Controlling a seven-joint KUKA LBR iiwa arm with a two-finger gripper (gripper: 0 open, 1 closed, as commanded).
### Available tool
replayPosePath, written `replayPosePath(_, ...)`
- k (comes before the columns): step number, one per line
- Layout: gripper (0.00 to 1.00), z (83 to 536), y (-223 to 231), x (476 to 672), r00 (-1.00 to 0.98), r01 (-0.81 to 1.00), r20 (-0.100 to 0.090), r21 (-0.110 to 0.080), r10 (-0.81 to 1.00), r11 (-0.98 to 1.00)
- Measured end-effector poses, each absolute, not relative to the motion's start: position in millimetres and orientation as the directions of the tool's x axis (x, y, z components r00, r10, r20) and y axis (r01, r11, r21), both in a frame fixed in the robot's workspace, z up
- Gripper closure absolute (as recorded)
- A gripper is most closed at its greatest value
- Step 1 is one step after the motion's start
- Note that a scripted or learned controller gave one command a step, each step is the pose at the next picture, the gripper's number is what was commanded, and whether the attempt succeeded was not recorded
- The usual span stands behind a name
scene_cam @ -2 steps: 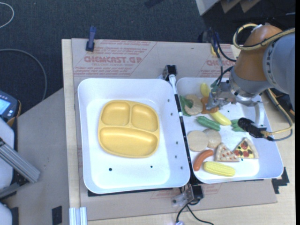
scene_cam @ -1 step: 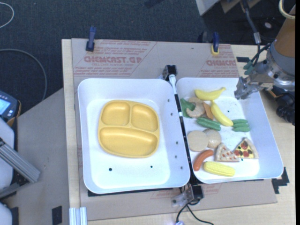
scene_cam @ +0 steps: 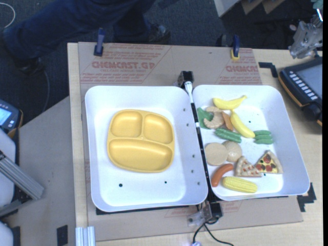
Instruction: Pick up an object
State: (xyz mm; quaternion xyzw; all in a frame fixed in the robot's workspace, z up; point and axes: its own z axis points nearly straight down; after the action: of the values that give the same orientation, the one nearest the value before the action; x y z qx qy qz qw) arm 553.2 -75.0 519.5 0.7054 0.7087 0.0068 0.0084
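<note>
The right bin (scene_cam: 287,132) holds a heap of toy food. Two yellow bananas (scene_cam: 229,102) (scene_cam: 242,124) lie near its top. Green pods (scene_cam: 228,134) (scene_cam: 263,136) sit across its middle. Two pizza slices (scene_cam: 268,163) (scene_cam: 247,167), a corn cob (scene_cam: 239,184) and an orange sausage (scene_cam: 221,173) lie along the bottom. Round beige pieces (scene_cam: 215,153) (scene_cam: 233,149) rest just above the sausage. A leafy green piece (scene_cam: 205,116) lies against the bin's left wall.
The left bin (scene_cam: 97,137) bears a yellow divided plate (scene_cam: 141,140). A grey metal part (scene_cam: 306,37) and a dark pendant with an orange edge (scene_cam: 305,88) sit beyond the right bin, at the upper right. Two blue clamps (scene_cam: 99,44) (scene_cam: 234,47) hold the board's far edge.
</note>
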Motion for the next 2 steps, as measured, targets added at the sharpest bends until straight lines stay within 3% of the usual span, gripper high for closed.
replayPosePath(1, 1.00, 308, -82, 568.3, 0.002, 1.000, 0.002, -0.017, 1.000, -0.002)
replayPosePath(2, 1.00, 396, -55, 515.4, -0.003, 1.000, 0.000, 0.009, 1.000, 0.003)
